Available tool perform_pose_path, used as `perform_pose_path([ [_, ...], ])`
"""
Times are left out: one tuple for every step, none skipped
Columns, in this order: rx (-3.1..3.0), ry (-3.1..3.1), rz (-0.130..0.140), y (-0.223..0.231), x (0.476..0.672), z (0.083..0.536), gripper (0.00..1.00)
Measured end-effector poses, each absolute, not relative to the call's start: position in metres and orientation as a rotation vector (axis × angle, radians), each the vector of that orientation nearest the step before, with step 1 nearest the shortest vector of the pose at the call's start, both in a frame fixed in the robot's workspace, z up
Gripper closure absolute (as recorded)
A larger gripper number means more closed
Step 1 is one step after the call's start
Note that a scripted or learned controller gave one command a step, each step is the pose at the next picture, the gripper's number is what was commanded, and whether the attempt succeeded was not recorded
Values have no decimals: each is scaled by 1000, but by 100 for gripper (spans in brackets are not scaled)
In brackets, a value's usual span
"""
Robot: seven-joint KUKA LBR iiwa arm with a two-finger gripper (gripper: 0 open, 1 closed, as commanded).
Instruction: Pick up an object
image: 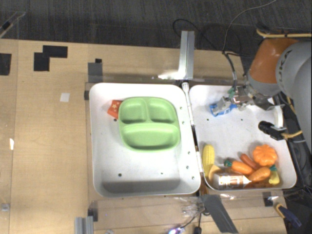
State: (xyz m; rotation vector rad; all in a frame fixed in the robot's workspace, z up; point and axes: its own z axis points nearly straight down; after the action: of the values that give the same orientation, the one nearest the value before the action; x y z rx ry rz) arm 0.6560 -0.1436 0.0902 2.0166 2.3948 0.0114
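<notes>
Tool (233, 100) reached low into right bin (243, 130), touching blue object (219, 108) near the back wall, likely lining up a grasp; finger spread impossible to tell. Toy vegetables (248, 167) heaped at front corner.

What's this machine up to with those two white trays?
A robot arm reaches in from the right over the right bin, its gripper right by a small blue object near the back. Toy food, including corn, carrots and a pumpkin, sits heaped at that bin's front. The left bin holds a green divided plate.
</notes>
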Motion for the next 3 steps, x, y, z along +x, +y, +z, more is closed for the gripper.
perform_pose_path([
  [2001, 2419, 4, -109, 666, 90, 0],
  [1993, 2419, 11, -108, 668, 102, 100],
  [2011, 2422, -2, -132, 668, 87, 100],
])
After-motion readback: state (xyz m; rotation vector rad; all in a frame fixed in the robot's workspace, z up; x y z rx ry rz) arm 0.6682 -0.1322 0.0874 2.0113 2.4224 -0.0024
